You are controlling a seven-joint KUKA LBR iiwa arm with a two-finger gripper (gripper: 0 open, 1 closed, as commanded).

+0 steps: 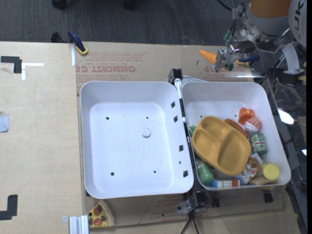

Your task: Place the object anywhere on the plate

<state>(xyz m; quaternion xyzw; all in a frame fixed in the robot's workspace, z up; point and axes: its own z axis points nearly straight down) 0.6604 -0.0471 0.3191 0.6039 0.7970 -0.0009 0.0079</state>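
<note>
I am viewing the arm (273,4) at the upper right of the camera view: a broad orange band is wrapping its rounded body, and a pale grey shell beside the band is showing part of a dark printed letter. Below the band a light grey wrist ring is sitting. The gripper (228,57) is appearing as a small cluster of dark and metallic parts, with thin cables looping beside it and blue and green details showing among them. Finer detail is blurring.
</note>
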